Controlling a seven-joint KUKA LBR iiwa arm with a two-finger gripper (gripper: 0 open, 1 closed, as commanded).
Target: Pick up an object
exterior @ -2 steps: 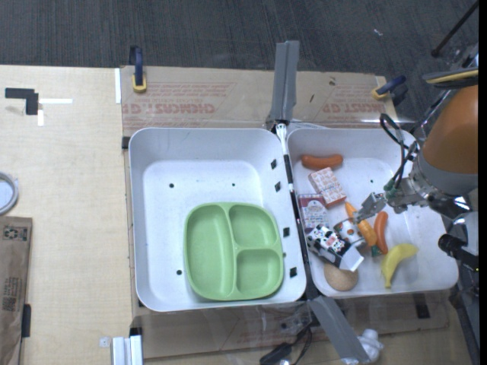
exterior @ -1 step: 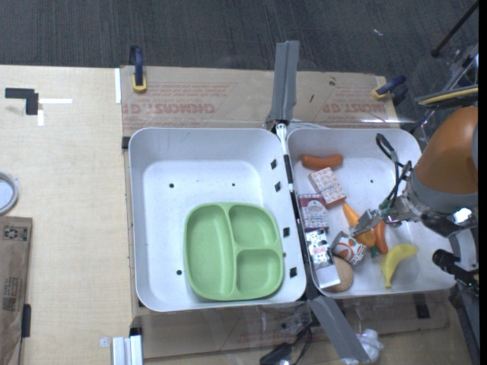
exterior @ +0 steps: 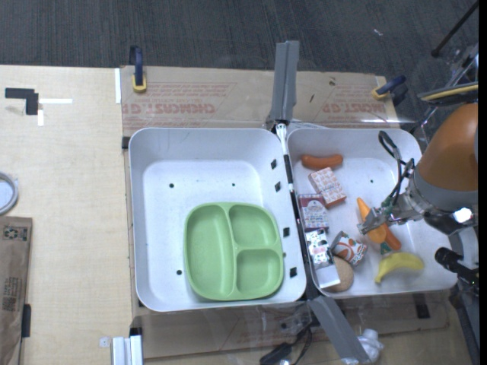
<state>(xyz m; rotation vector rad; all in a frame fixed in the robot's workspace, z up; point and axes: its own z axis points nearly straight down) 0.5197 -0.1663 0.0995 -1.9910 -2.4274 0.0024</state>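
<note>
The right bin [exterior: 358,147] holds several toy foods. An orange carrot [exterior: 388,239] with a green end lies near its right side, and my gripper [exterior: 375,219] is down right over the carrot's upper end, touching or nearly touching it. A yellow banana [exterior: 399,265] lies just below the carrot. An orange sausage [exterior: 322,160] rests at the bin's back, with a pink box [exterior: 327,186] under it. Along the bin's left wall lie a small carton [exterior: 313,211], a dark packet [exterior: 317,246], a red-and-white pack [exterior: 349,248] and a brown round piece [exterior: 342,279].
The left bin [exterior: 152,204] holds a green divided plate [exterior: 234,250]. The arm's orange band [exterior: 455,154] hangs over the right bin's right edge. Clamps [exterior: 137,67] sit at the bench's back, and a tape roll [exterior: 4,195] lies far left.
</note>
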